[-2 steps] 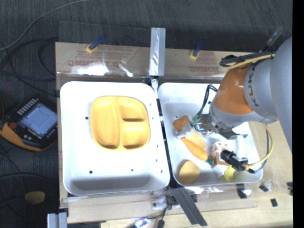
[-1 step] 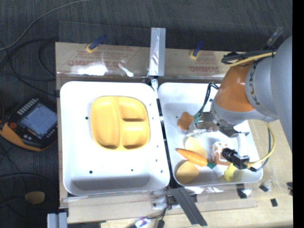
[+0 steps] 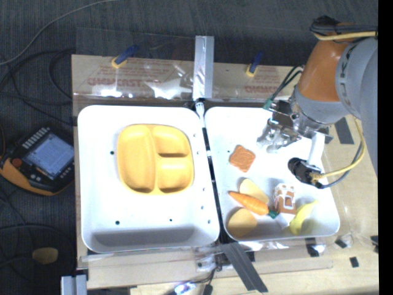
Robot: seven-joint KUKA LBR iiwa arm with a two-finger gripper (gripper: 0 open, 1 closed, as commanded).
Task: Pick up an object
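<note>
Gripper [image 3: 277, 135] hangs over the upper part of the right bin [image 3: 212, 165], nothing between its fingers; whether it is wide or narrow cannot be told from this slant. Nearest pickable thing is the waffle [image 3: 242, 158], lying flat on the bin floor just below-left of the gripper and apart from the other items. It looks like a light, stiff plastic toy, thin and flat, so probably hard to pinch from above; a grip across its two opposite edges seems the best bet, and it may slide on the smooth floor. Lower down in the same bin sit a carrot [image 3: 249, 202], a pale slice [image 3: 253, 188] touching it, a round yellow piece [image 3: 242, 222], a small carton [image 3: 284, 197] and a banana [image 3: 301, 217], all crowded together near the lower wall. Left bin [image 3: 92, 165] holds one yellow divided tray [image 3: 155, 158], roughly central, lying flat.
</note>
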